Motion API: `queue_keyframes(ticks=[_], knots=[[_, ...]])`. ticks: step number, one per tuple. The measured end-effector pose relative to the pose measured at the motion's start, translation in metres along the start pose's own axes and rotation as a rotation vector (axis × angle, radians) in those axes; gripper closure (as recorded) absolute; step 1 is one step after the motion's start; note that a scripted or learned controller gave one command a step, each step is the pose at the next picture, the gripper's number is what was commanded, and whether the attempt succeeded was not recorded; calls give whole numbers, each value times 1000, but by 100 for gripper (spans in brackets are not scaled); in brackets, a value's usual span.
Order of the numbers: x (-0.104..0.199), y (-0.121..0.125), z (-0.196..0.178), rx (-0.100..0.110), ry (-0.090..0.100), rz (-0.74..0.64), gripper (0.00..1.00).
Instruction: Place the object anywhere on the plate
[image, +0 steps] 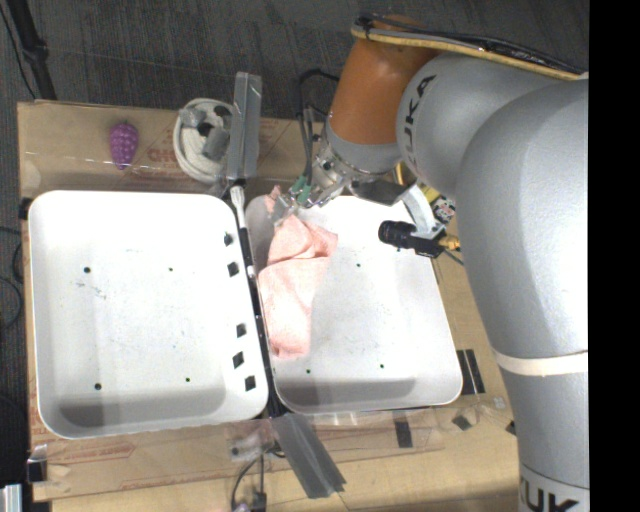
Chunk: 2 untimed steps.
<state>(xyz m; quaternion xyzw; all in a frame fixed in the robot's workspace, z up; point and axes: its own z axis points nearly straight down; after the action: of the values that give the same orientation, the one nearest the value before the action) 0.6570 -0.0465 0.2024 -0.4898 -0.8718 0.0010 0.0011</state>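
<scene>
Camera view: hand (300, 193) meets pink cloth's (291, 283) top edge; finger spread cannot be told.

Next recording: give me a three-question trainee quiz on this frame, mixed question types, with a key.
1. True or false: the pink cloth lies in the left bin.
2. Multiple choice: the purple grape-like object sits
A. in the right bin
B. on the bench outside the bins, beyond the left bin's far edge
C. on top of the cloth
3. Fill in: the end effector is above the cloth's ____ end, near the right bin's far-left corner.

Key
1. False: it lies in the right bin, along its left wall.
2. B
3. far (upper)
</scene>
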Motion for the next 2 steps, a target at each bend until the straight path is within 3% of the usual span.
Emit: queue_keyframes(ticks=[1, 2], knots=[[1, 1, -28, 0, 0, -7, 100], [56, -7, -35, 2, 1, -411, 100]])
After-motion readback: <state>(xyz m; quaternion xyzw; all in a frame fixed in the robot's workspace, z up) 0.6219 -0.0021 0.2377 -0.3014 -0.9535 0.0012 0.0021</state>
